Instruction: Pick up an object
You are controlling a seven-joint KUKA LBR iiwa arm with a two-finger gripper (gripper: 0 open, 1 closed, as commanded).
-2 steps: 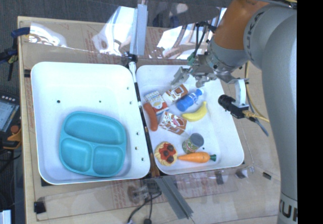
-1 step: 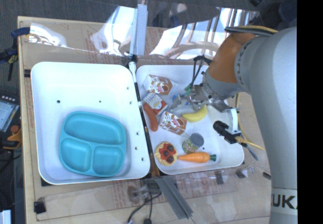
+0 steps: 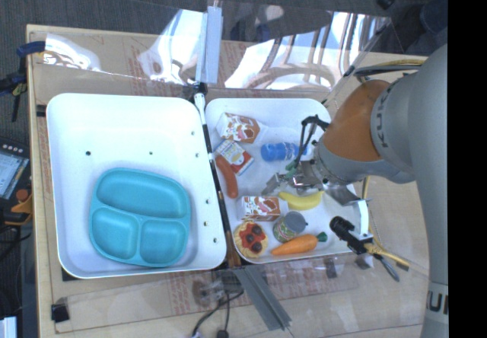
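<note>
My gripper (image 3: 299, 178) reaches down into the right bin (image 3: 266, 110), just above a yellow banana (image 3: 301, 200) and right of a blue bottle (image 3: 278, 151). The same bin holds two small snack cartons (image 3: 239, 129) (image 3: 234, 155), a reddish sausage (image 3: 227, 177), a flat printed packet (image 3: 261, 208), a tin can (image 3: 289, 227), an orange carrot (image 3: 301, 244) and a small round pizza (image 3: 252, 237). The wrist hides part of the bin's right side.
The left bin (image 3: 76, 123) holds a blue divided tray (image 3: 141, 216). A thin wall between the two bins runs past the sausage. The grey arm (image 3: 396, 131) with its orange band covers the bench to the right.
</note>
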